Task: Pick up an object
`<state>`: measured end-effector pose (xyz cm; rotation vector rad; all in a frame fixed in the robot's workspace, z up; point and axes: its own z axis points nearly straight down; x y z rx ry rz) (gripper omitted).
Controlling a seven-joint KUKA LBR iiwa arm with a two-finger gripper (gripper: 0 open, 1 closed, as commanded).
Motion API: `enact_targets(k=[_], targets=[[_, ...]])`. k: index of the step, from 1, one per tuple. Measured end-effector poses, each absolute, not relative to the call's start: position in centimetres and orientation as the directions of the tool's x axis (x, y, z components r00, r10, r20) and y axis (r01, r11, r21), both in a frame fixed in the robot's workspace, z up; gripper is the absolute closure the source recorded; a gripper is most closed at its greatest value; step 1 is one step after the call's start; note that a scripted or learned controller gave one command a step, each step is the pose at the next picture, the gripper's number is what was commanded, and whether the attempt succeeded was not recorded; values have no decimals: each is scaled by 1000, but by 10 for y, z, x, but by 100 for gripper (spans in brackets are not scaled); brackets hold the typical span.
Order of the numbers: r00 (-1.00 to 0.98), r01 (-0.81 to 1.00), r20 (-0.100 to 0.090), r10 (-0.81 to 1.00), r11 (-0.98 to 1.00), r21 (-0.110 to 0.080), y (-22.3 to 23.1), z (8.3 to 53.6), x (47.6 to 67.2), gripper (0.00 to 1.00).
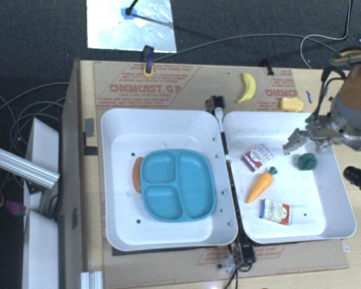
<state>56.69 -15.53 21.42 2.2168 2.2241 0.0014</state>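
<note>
We see the gripper (296, 141) hovering over the upper part of the right bin (334, 221), fingers spread and holding nothing. The nearest thing is the green lump (306, 160), just beside and below-right of the fingertips; the carrot (260, 185) lies farther off, its long axis slanting.

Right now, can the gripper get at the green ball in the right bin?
Probably yes. The gripper hangs just left of the green ball, and nothing lies on or against the ball. The carrot lies apart, lower left. The bin wall to its right may crowd one finger.
</note>
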Motion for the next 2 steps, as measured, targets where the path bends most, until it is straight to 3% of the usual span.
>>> enact_targets(k=[1, 2], targets=[[-4, 1000, 1, 1000, 4, -3, -111, 102, 579, 0], [-1, 1000, 0, 1000, 1, 0, -100, 84, 537, 0]])
